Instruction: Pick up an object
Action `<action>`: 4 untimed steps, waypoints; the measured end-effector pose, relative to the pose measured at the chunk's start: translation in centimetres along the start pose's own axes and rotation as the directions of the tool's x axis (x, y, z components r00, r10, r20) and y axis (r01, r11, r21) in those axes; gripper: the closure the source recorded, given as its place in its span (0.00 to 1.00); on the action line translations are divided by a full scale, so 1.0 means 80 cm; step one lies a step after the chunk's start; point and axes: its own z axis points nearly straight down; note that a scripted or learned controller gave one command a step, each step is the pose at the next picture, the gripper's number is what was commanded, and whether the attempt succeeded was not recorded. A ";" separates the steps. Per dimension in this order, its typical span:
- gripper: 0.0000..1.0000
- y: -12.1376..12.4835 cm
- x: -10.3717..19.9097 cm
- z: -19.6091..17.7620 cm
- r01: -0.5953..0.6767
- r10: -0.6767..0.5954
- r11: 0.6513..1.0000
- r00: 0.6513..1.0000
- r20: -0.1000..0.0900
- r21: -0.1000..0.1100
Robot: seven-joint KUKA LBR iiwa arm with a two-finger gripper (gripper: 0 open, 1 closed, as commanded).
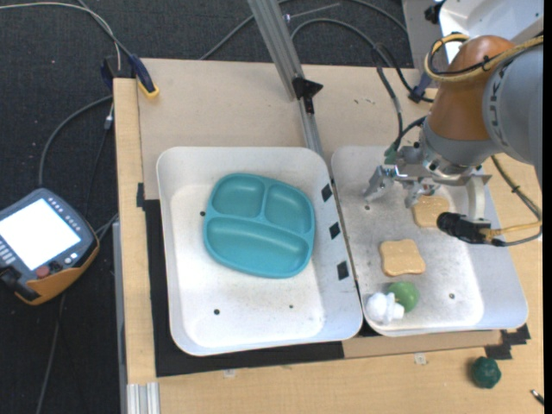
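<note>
My gripper (393, 188) hangs over the back part of the right bin (483, 309), open, with only bare bin floor showing between its fingers (373, 185). A tan bread-like piece (429, 211) lies just to the right of the fingers, partly under the wrist. A second tan slice (402, 257) lies nearer the front, apart from the gripper. At the front of that bin sits a green and white lump (393, 302).
A teal divided plate (259, 224) lies in the left bin (185, 317). A small green ball (486, 371) rests on the bench outside the right bin's front corner. A metal pole (285, 50) slants over the back, and cables trail behind the arm.
</note>
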 end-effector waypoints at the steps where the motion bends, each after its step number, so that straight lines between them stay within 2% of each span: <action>1: 1.00 0.002 0.000 -0.017 0.001 -0.001 1.000 1.000 0.000 -0.005; 2: 1.00 0.004 -0.005 -0.097 0.001 -0.001 1.000 1.000 0.003 -0.013; 3: 1.00 0.005 -0.005 -0.110 0.001 -0.001 1.000 1.000 0.001 -0.008; 4: 1.00 -0.008 0.063 -0.122 0.006 -0.006 1.000 1.000 -0.002 -0.004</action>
